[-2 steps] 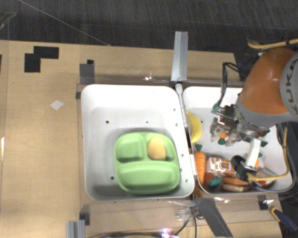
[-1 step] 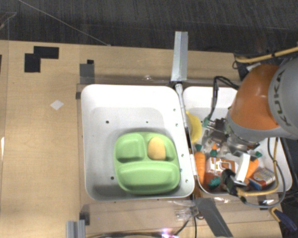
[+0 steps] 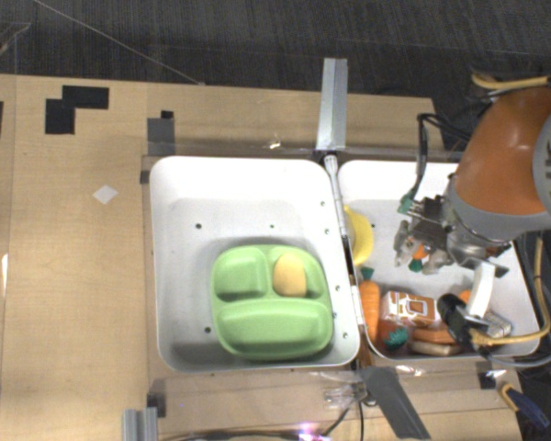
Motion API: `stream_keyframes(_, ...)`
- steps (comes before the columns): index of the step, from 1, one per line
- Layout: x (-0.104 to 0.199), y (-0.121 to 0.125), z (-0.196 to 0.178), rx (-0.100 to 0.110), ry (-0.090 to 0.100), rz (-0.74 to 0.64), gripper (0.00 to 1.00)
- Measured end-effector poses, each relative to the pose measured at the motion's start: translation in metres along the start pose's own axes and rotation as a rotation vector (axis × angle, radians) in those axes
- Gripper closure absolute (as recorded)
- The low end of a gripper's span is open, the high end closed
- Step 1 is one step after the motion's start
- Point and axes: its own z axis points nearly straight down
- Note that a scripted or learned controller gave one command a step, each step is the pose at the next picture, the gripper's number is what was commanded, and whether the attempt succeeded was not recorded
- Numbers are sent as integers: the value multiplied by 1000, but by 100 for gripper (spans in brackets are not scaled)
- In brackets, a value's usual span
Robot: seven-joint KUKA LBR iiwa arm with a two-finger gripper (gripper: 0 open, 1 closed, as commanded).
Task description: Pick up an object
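Camera view: no writing is reading clearly on the orange-and-white packet (image 3: 411,309); its print is too small to make out. The light wooden desk (image 3: 64,274) is carrying two white bins, with dark carpet lying beyond it. The left bin (image 3: 179,200) is holding a green divided tray (image 3: 257,315) with a yellow item (image 3: 290,274) in its upper right compartment. The gripper (image 3: 415,254) is hanging over the right bin (image 3: 386,186); whether its jaws are apart or together cannot be told. A carrot (image 3: 370,307) is lying beside the packet.

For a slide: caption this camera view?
Gripper over the right bin of toy food; green divided tray with a yellow fruit in the left.
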Motion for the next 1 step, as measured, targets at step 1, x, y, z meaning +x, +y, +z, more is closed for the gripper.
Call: stream_keyframes(1, -3, 0, 11, 1, 0, -285, 100)
